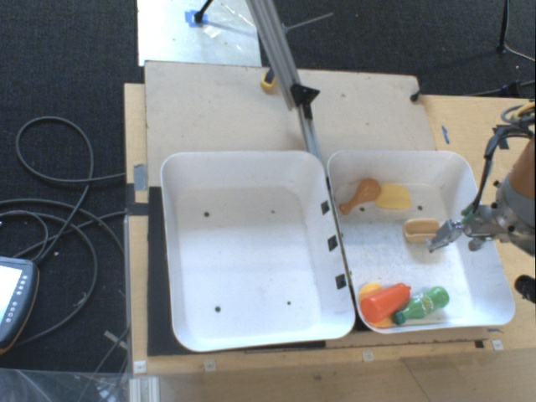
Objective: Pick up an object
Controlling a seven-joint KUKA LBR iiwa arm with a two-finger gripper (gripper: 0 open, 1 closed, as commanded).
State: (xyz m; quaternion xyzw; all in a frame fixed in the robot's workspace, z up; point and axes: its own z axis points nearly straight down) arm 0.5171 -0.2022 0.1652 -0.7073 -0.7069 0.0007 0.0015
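A pale wooden bench stood on dark carpet, with loose black cables coiled on the floor to its left and a slanted grey pole crossing above its far edge. Two shallow white bins sat side by side on it: the left bin and the right bin. The arm reached in from the right, its gripper hanging low over the right bin's right side, just beside a small tan block. Whether the jaws were parted or closed could not be made out, and nothing was visibly held. Farther back lay a brown drumstick-shaped toy touching a flat yellow piece. At the near wall lay a glossy orange-red carrot-like toy beside a green plastic bottle.
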